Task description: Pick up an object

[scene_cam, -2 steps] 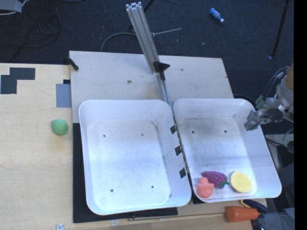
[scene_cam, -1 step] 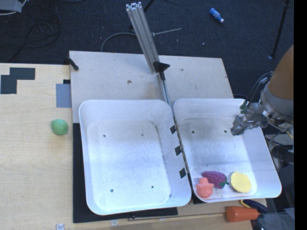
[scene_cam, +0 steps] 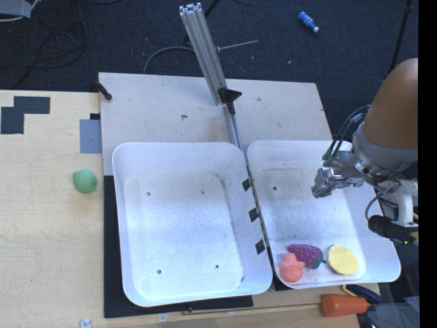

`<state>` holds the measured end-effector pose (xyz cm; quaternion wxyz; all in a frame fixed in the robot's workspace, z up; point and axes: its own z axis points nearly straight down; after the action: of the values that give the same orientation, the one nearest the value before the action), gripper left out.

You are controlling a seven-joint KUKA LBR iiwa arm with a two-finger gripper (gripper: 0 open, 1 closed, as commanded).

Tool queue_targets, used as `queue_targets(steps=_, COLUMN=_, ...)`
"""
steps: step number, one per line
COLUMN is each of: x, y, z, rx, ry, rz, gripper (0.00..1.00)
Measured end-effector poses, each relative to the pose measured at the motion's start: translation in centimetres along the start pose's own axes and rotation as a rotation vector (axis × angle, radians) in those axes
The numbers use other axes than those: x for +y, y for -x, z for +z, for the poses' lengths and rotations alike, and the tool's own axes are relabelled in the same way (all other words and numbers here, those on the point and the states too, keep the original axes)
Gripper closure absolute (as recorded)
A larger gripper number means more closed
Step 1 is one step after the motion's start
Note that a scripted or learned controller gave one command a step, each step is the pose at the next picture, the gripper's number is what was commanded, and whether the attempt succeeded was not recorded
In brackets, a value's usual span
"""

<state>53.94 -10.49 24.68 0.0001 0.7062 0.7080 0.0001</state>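
The grey metal tool is seen above the right white bin; its opening cannot be told. 3 toys, purple grapes, a yellow lemon and an orange-pink piece, lie crowded well below it, so a neighbour could be nudged or a grasp missed.

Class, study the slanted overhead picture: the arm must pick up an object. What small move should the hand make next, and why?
Probably shift the hand toward the near end of the right bin and lower it. It sits above bare floor near the bin's middle, while the purple toy, orange toy and yellow toy all lie clustered at the near end.
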Motion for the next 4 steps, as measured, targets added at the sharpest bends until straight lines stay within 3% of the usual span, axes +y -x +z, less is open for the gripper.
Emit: queue_targets(steps=4, x=-3.9, y=-18.9, z=-0.2, rx=0.001, ry=-0.001, rz=0.0, gripper=1.0)
